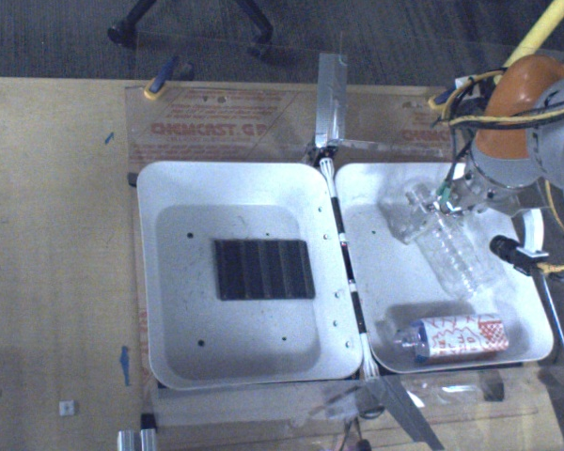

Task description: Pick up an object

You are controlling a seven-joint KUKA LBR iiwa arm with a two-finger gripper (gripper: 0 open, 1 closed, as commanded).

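gripper (451, 200) upper right of frame, over clear plastic bottle (444, 242) in right bin (357, 195); claw state cannot tell. risk: slick transparent bottle slips or rolls. red-white can (456, 336) lies lower right, near rim.

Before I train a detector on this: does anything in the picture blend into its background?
Camera view: the clear plastic bottle nearly vanishes against the right white bin; the red-and-white can and dark ribbed tray stand out; the picture is soft overall.

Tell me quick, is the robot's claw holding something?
Claw: cannot be told; it sits right at the clear plastic bottle in the right bin.
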